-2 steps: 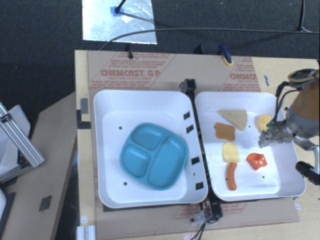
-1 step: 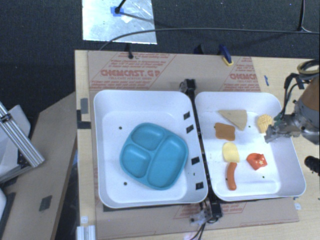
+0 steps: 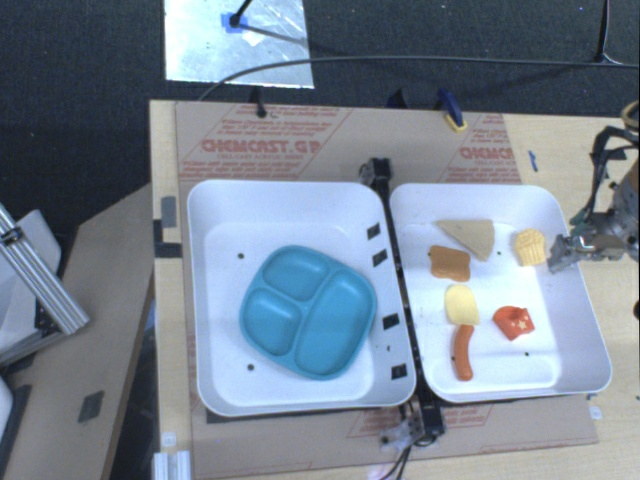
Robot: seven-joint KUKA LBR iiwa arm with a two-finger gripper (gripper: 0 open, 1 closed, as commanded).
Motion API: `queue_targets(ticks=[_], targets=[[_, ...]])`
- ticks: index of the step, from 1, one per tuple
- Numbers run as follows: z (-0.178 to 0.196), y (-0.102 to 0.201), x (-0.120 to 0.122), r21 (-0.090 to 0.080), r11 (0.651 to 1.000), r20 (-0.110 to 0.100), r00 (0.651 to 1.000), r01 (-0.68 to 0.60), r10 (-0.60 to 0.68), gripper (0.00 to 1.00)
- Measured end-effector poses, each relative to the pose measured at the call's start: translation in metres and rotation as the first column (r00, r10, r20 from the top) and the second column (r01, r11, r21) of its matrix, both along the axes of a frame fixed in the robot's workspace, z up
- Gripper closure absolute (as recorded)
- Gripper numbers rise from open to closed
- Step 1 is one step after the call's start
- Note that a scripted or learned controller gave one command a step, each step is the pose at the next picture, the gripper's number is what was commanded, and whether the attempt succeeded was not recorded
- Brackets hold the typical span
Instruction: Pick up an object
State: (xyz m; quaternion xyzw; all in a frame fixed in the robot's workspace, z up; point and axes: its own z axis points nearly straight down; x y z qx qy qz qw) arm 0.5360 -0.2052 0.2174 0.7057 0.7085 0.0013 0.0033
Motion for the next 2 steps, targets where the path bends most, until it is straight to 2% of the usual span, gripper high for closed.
queue_targets(ticks=[1, 2], targets=[[0.063, -0.001, -0.005, -0.001, 1.0, 0.002, 1.0, -0.001, 0.001, 1.0], [0.044, 0.052, -0.004, 0.004, 1.0, -0.005, 1.0, -0.006, 0.006, 1.0]])
